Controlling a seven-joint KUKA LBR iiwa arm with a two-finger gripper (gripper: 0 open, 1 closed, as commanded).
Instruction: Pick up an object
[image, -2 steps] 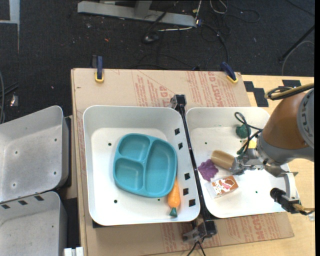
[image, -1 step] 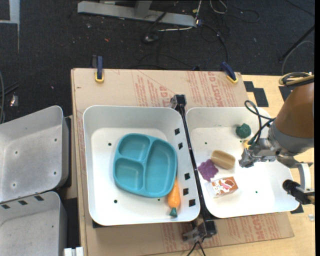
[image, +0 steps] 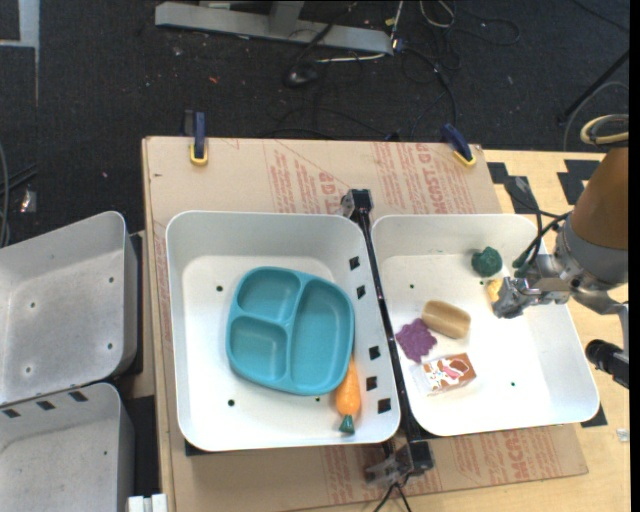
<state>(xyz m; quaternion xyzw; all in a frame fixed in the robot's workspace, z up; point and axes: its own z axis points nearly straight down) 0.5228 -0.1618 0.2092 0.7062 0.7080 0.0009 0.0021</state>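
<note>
In right bin: four objects.

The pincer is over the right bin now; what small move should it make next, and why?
Probably lower the pincer a little and shift it left toward the tan bread-like piece. That piece lies close by on the right bin floor, apart from the purple object, and nothing shows between the fingers yet.

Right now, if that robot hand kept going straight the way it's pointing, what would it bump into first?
The hand points left across the right bin. The tan bread-like piece lies first in that line, with the purple piece just beyond. Its height is unclear, so it might pass above them.
</note>
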